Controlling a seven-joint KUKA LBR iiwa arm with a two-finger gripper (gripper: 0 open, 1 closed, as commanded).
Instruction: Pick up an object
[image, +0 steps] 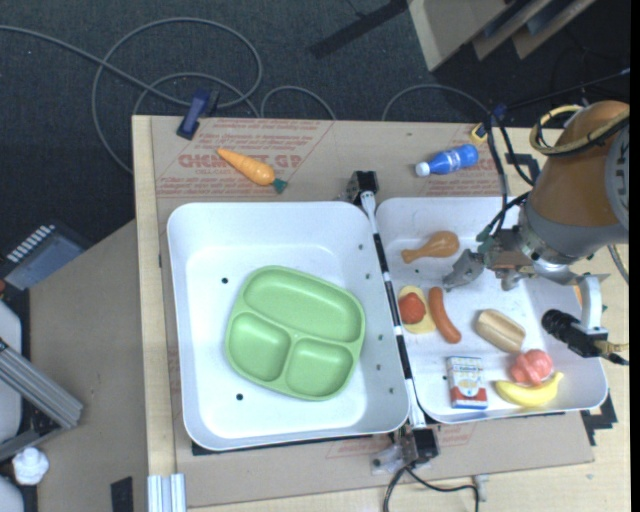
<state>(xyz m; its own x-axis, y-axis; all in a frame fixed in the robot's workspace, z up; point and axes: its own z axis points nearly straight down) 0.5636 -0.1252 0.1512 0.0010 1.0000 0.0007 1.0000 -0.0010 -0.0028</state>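
Note:
My gripper (466, 270) hangs over the right bin (560, 215), on the grey arm with its orange band (598, 125) coming in from the right. It sits just below and to the right of a toy chicken drumstick (432, 246) and above a red sausage (444, 315). I see nothing held in it. The same bin also holds a red-and-yellow piece (411, 307), a bread roll (499, 329), a small carton (466, 382), a pink-red fruit (534, 366) and a banana (528, 392).
The left bin (200, 250) holds a green divided plate (295, 332). On the board behind the bins lie a toy carrot (250, 166), a blue bottle (448, 161) and a blue clip (196, 113). Black cables hang beside the arm (515, 160).

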